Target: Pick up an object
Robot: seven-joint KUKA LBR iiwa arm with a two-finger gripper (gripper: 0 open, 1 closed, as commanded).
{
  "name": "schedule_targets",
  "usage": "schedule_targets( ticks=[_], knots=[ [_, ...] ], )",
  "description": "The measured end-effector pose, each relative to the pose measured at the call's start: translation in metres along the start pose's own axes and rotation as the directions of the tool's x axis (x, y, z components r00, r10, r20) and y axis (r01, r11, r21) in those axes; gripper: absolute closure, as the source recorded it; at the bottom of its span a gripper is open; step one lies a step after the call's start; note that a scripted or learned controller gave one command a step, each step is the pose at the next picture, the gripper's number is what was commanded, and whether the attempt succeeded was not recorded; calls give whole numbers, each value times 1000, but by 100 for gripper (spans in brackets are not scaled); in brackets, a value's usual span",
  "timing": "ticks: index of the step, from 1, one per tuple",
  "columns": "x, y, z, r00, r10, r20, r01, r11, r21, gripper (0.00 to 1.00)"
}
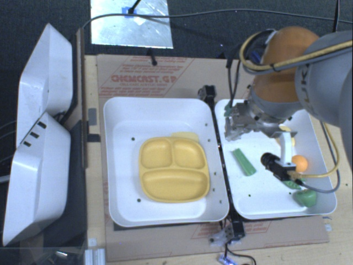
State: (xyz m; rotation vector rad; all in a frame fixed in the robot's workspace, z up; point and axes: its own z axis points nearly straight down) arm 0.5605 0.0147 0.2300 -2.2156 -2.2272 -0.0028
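Note:
My gripper (233, 131) hangs over the far left part of the right bin (325, 203), close to the wall between the two bins. Just in front of it a flat green block (243, 162) lies on the bin floor, apart from the gripper. A small orange ball (300, 162) rests toward the right side of the same bin. A rounded green object (305, 197) sits in the near right corner. A bit of a yellow thing (287, 130) shows beside the wrist, mostly hidden by the arm.
The left bin (118, 148) holds a yellow divided tray (174, 168) in its middle. The grey arm with its orange band (289, 65) covers the far right of the right bin. White casings (38, 148) stand left of the bench.

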Motion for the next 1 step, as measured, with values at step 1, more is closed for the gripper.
schedule_targets(
  ticks=[1],
  knots=[
    [56,8,4,1000,0,0,0,1000,1,100]
  ],
)
